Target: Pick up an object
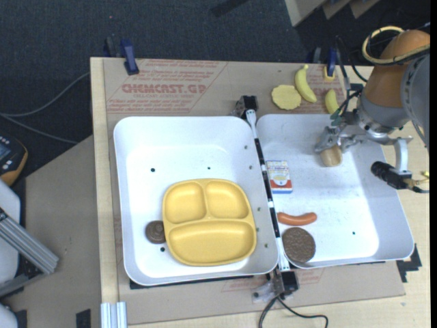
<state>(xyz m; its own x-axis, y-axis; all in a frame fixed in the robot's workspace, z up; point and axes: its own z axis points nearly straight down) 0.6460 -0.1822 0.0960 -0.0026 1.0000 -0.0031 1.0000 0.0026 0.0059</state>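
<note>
Tan and stubby, a cork-like piece (331,157) sits in the upper part of the right bin (369,241), directly under the gripper (332,142). I cannot tell whether it is held. Lower in that bin I see a small carton (278,176), a sausage (297,218) and a brown cookie (298,244). A yellow divided tray (207,221) lies in the left bin (136,183).
</note>
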